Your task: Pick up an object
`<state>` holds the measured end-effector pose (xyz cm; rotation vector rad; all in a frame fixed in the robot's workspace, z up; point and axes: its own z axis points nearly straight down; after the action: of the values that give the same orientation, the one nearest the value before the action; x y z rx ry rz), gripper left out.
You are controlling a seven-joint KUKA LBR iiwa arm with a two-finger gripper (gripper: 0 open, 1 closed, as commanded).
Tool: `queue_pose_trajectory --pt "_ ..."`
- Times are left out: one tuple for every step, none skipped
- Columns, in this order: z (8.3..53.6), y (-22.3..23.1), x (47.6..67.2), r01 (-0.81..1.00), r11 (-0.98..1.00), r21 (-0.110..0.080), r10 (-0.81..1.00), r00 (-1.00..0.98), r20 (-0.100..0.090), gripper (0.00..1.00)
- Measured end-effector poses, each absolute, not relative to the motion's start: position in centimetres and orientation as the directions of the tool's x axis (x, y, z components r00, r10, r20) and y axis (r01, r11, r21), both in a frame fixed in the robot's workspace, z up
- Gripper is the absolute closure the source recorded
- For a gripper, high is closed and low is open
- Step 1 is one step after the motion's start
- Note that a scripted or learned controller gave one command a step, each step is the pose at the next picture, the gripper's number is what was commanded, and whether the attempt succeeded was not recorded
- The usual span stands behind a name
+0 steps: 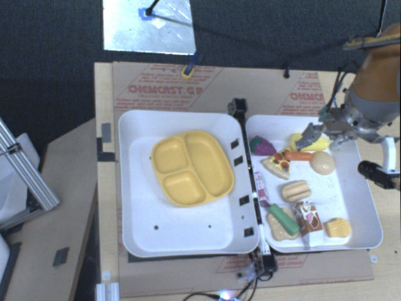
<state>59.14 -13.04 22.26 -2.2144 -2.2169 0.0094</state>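
Observation:
The right bin (363,212) holds several toy foods: purple grapes (264,146), a pizza slice (277,165), an orange carrot (299,156), a yellow banana (317,144), a beige egg-like ball (323,163), a hot dog bun (296,190), a green piece (282,222), a red-and-white carton (307,216) and a yellow corn piece (338,227). My gripper (308,137) hangs over the bin's far part, right above the banana and the carrot's end. Nothing shows between its fingers.
The left bin (138,224) holds a yellow three-compartment plate (191,167). A black divider with clips (246,168) runs between the bins. A black part of the arm (376,174) sticks out at the right bin's right rim. A metal sheet (149,17) lies beyond the bench.

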Motion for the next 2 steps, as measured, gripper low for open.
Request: queue_pose_trajectory --pt "22.9 -13.0 59.4 1.000 0.003 0.001 1.000 -0.003 0.000 0.00" --pt "18.5 -12.6 59.8 1.000 0.003 -0.002 1.000 -0.003 0.001 0.00"
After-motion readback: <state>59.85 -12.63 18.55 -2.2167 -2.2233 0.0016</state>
